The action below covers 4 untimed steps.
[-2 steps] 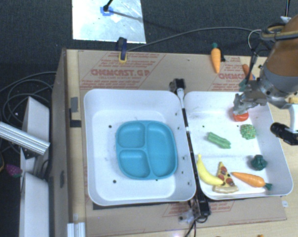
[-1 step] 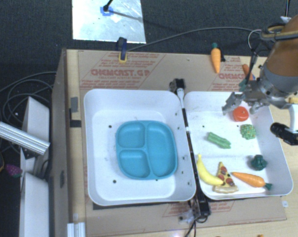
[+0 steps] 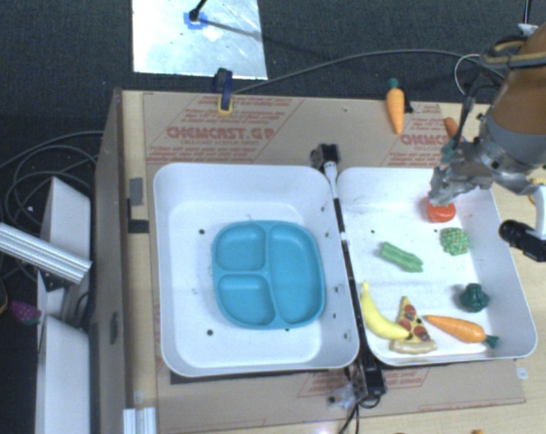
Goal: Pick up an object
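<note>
A: Start at the jaws. What are they doing?

B: The gripper [image 3: 443,193] hangs low in the right bin [image 3: 503,242], directly over the red tomato-like toy [image 3: 441,212]. Whether the jaws are spread or closed I cannot tell; the metal blurs together at this slant.

A: So is the toy held?

B: I would not say so. It appears to rest on the bin floor just beneath the tips, near the far side of that bin.

A: How should the step go, then?

B: In my judgement: keep centred on the toy, descend straight, close around its widest part, and lift slowly (a round, smooth piece can squirt sideways if pinched off-centre).

A: Describe the toy.

B: Small, rounded, bright red-orange, partly covered by the gripper.

A: Neighbours?

B: A pale green broccoli floret [image 3: 453,240] sits just beside it, toward the near side; the green pea pod [image 3: 401,256] and banana [image 3: 381,316] lie further off. The blue divided plate [image 3: 268,274] sits in the left bin [image 3: 187,242].
</note>
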{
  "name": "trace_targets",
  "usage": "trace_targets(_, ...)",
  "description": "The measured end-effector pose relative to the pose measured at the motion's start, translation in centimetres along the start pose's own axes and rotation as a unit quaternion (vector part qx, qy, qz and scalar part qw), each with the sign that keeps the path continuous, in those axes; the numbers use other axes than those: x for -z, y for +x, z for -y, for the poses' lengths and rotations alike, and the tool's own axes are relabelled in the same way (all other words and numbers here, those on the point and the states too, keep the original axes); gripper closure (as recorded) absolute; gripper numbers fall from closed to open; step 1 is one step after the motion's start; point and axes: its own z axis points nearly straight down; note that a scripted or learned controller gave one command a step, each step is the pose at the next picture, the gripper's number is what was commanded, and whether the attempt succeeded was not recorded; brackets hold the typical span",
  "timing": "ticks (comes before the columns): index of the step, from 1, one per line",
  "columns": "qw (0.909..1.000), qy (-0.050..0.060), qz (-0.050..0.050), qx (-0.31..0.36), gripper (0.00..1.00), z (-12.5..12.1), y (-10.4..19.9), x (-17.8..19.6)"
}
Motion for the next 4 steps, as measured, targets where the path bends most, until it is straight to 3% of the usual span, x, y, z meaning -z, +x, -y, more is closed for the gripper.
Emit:
trace_targets(1, 1.0000, 0.000, 0.000, 0.000, 0.00, 0.0, 0.0, 0.0)
trace_targets(2, 1.0000, -0.001, 0.000, 0.001, 1.00, -0.1, 0.1, 1.1)
trace_targets(3, 1.0000, -0.001, 0.000, 0.001, 0.00, -0.1, 0.1, 1.1)
trace_targets(4, 1.0000, 0.005, 0.001, -0.003, 0.00, -3.9, -7.7, -7.2)
